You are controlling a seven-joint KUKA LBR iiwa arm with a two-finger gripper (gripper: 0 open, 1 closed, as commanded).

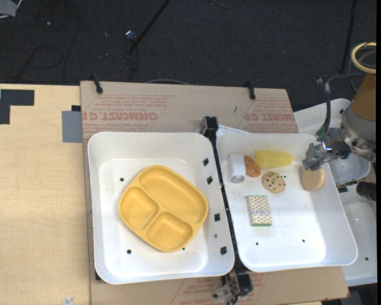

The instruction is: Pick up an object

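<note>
Tan rounded object [313, 180] sits at right bin's [343, 234] far right edge, touching gripper [315, 158] hovering just above; jaw state cannot tell; risk: smooth domed shape slips or gets nudged against bin wall; nearby: flat speckled cookie [274, 182], yellow lump [274, 158], patterned box [260, 210]; left bin holds moulded yellow tray [163, 207].

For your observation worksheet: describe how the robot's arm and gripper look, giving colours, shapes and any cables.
The arm is a rounded grey body with an orange band above the wrist. Thin dark cables loop beside it. The gripper is small, metallic grey with dark parts.
</note>
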